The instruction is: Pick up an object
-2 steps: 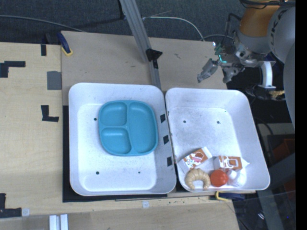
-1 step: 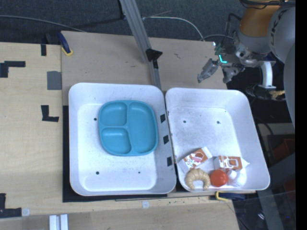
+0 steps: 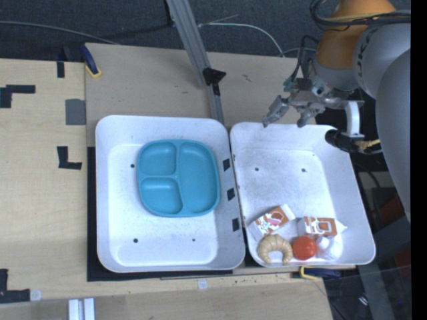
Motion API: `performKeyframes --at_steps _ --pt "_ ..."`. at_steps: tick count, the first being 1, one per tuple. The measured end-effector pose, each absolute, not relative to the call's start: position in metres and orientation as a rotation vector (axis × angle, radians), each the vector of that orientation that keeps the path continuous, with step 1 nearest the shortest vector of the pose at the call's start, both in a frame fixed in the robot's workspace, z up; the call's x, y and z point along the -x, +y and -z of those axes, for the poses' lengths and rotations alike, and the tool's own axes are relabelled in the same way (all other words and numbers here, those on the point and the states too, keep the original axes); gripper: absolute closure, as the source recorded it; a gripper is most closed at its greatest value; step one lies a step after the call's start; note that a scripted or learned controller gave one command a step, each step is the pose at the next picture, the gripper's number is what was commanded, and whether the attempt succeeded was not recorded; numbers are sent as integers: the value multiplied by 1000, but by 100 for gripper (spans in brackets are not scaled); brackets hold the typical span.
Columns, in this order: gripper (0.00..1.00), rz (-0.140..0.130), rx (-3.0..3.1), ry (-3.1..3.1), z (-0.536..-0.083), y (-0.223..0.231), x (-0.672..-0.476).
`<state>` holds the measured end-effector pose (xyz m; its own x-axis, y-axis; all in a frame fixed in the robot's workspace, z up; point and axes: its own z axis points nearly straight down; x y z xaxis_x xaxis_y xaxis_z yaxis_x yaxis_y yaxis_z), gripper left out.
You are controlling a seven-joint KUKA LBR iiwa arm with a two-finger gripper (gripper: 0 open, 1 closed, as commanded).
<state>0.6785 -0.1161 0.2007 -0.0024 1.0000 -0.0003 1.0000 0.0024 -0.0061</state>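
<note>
My gripper [image 3: 291,115] hangs over the far rim of the right bin [image 3: 347,179], its two fingers spread open with nothing between them. At the near end of that bin lie a croissant [image 3: 275,249], a red tomato [image 3: 304,248], a small white and orange packet [image 3: 273,221] and a second orange and white packet [image 3: 322,227]. All of them are well below the gripper in the view, at the opposite end of the bin.
The left bin [image 3: 113,179] holds a blue divided plate [image 3: 178,177]. A grey metal post [image 3: 193,42] slants up behind the bins. The arm's orange band [image 3: 357,12] is at the top right. Black cable [image 3: 347,141] loops near the right bin's far corner.
</note>
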Motion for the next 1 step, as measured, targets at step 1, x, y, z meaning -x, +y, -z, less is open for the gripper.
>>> performKeyframes --at_steps 1 --pt "0 -9 2216 -2220 -137 -120 -678"
